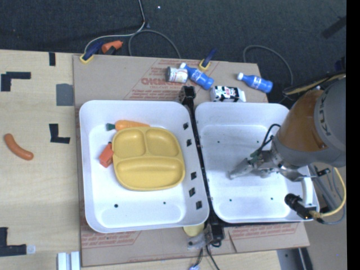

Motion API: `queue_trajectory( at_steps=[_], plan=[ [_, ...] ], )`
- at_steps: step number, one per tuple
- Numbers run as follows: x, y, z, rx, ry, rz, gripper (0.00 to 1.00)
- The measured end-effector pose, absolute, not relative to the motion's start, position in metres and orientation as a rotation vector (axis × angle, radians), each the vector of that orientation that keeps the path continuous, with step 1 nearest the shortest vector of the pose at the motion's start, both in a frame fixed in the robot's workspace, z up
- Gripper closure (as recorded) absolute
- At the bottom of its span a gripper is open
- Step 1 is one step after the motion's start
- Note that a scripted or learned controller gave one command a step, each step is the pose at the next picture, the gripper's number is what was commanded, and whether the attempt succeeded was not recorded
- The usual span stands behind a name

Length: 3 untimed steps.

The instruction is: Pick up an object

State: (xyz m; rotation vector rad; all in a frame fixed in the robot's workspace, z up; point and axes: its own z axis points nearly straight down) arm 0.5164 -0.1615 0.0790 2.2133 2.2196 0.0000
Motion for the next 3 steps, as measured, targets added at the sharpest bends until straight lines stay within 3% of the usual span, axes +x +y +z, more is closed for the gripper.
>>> queue_trajectory(
  at_steps=[1, 2, 3],
  plan=[
    [0.591, -0.089, 0.115, 2.209, 2.229, 0.007, 0.0],
    [0.544, -0.126, 0.118, 2.226, 2.22, -0.005, 0.0],
    [0.493, -0.195, 0.085, 2.225, 2.214, 0.002, 0.0]
  ],
)
